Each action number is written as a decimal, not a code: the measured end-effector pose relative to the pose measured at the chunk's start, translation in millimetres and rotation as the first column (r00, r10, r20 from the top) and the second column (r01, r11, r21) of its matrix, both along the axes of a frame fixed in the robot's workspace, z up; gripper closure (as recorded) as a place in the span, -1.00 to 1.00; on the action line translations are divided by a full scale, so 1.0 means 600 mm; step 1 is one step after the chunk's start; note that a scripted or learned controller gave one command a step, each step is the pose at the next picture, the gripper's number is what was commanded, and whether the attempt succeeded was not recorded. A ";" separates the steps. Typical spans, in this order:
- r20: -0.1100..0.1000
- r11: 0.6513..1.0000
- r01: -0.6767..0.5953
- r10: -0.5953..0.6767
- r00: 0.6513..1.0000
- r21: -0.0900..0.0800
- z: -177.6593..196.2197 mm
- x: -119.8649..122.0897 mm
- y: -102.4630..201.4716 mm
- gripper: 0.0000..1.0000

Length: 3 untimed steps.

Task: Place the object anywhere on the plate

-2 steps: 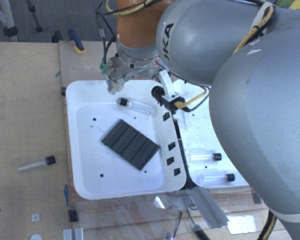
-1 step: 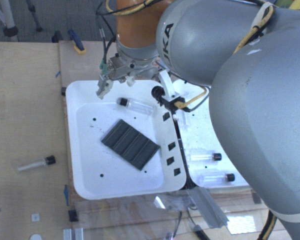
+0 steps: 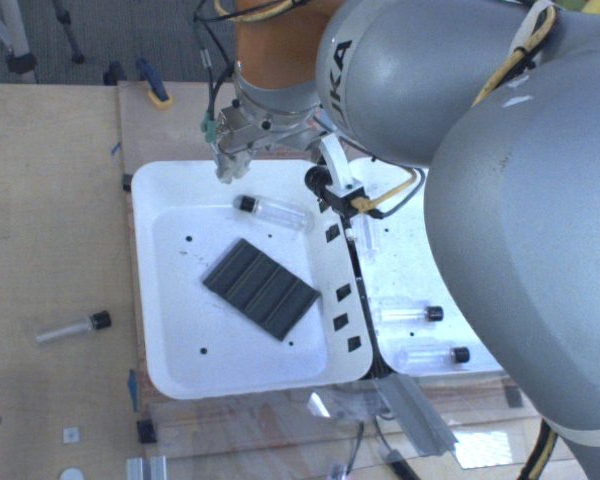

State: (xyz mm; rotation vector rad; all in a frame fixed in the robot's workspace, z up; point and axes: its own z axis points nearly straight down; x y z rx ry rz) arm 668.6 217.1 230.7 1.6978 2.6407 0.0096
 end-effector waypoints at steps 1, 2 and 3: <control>-0.007 1.000 -0.029 0.029 1.000 -0.004 -0.054 -0.004 -0.001 1.00; -0.007 1.000 -0.029 0.029 1.000 -0.004 -0.053 -0.004 -0.001 -1.00; -0.003 1.000 -0.028 0.028 1.000 -0.002 -0.035 -0.003 0.000 1.00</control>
